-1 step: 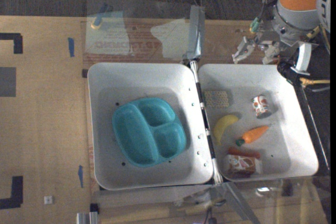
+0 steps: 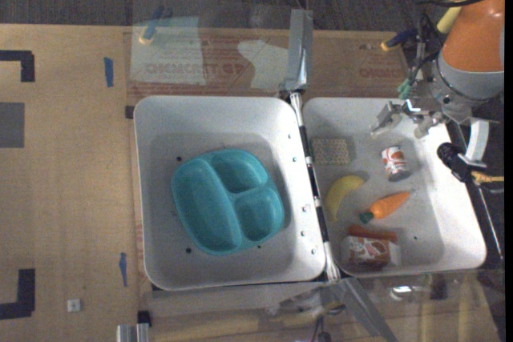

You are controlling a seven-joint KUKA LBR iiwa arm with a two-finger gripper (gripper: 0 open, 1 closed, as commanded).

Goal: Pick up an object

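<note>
In the right-hand shallow white bin (image 2: 461, 240), a little below its upper edge, a small white can with a red label (image 2: 394, 161) is lying closest to the two-finger gripper (image 2: 405, 114), so I am taking it as the likeliest thing to be picked. It is looking light and stiff, with a smooth round side that may be slippery and could roll if nudged; squeezing across its short body, square to its axis, seems the safest hold.

The gripper is hovering just above the can in the frame and slightly to its right, near but apart from it, with nothing showing between its fingers. The metal fingers are appearing spread, one tip reaching left and the other sitting nearer the wrist, so I am reading them as parted fairly wide, though the slant of the view is making that less than certain.

Further down the bin, an orange toy carrot with a green end (image 2: 389, 205) is lying tilted just below the can, and a pale yellow banana-shaped piece (image 2: 341, 191) is resting to the carrot's left. A tan mesh square (image 2: 332, 150) is sitting near the bin's upper left, and a flat red-and-white packet (image 2: 371, 248) is lying toward the bottom.

In the left bin (image 2: 156, 124), a teal plastic tray with three compartments (image 2: 228, 200) is sitting well apart from the arm.
</note>
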